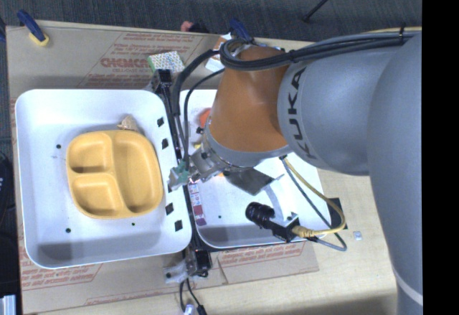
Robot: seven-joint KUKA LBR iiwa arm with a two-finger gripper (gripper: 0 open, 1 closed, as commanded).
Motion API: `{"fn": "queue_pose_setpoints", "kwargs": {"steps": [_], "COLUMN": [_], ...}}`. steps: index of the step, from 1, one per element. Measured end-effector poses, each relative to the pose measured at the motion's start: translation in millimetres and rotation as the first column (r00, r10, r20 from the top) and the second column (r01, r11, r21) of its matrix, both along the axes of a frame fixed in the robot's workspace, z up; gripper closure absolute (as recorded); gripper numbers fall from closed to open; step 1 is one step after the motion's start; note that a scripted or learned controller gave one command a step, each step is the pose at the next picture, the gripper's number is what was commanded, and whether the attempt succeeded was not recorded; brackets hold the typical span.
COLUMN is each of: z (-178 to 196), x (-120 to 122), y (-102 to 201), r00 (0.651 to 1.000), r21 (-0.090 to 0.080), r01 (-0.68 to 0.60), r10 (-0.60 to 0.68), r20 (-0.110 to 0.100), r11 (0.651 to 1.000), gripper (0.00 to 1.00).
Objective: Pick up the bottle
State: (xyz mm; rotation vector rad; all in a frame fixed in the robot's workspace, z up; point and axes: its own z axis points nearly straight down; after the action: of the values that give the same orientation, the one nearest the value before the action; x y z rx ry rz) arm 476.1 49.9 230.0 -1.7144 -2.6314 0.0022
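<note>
Grey arm (pixel 344 105) covers the right bin (pixel 237 231) — pincer state hidden, perhaps low (yellow tray (pixel 115 174) sits left).

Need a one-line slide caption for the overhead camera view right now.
KUKA arm reaching down into the right bin, beside the left bin holding a yellow divided tray.

My arm (pixel 358 105) grey, orange band (pixel 247 102) above wrist; both bins (pixel 36 184) white; divided tray (pixel 115 174) in left bin yellow; cardboard (pixel 107 55) beneath tan, red print; clamps (pixel 32 26) blue; small orange-red thing (pixel 204 118) by band, perhaps bottle.
</note>
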Motion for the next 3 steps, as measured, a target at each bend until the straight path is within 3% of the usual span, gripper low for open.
{"fn": "queue_pose_setpoints", "kwargs": {"steps": [1, 2, 3], "z": [-6, 37, -5], "x": [0, 1, 0], "y": [29, 19, 48], "r00": [0.982, 0.864, 0.745], "r21": [0.001, -0.001, 0.002], "r01": [-0.190, -0.503, -0.668], "r10": [0.190, 0.503, 0.668], "r20": [-0.005, 0.002, -0.002], "r11": [0.982, 0.864, 0.745], "gripper": [1.00, 1.00, 1.00]}}
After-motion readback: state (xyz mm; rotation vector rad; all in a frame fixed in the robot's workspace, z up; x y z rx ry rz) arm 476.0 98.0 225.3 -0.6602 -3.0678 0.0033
